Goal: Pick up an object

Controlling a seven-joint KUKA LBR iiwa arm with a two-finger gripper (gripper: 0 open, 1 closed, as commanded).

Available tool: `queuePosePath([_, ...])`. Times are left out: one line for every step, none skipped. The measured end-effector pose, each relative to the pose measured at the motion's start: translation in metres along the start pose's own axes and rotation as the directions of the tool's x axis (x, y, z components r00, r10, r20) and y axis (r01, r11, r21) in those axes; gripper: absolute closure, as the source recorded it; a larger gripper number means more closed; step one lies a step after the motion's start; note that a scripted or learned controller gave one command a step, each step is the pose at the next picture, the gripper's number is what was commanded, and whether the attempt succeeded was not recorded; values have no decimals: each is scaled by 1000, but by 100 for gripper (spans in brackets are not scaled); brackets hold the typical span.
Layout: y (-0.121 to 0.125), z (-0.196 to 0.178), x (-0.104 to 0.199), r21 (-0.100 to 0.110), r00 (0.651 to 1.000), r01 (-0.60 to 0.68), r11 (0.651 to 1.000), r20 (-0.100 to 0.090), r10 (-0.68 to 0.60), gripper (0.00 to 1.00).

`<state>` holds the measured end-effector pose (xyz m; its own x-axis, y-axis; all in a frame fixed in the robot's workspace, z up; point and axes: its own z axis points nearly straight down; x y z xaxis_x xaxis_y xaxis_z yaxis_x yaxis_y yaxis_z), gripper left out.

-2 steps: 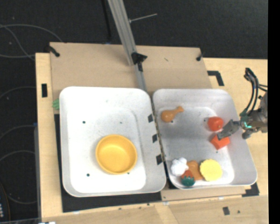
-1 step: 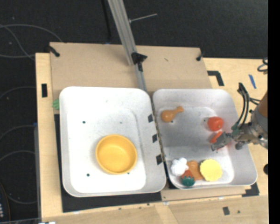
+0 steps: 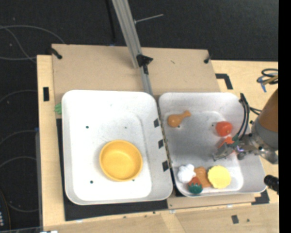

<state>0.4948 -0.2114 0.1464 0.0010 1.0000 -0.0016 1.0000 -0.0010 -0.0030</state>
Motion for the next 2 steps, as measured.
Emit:
queuePosePath([1, 46, -2, -5, 1000, -1, 1000, 2, 1, 0])
queuePosePath([2, 34, -2, -9, 1000, -5, 1000, 1, 5, 100])
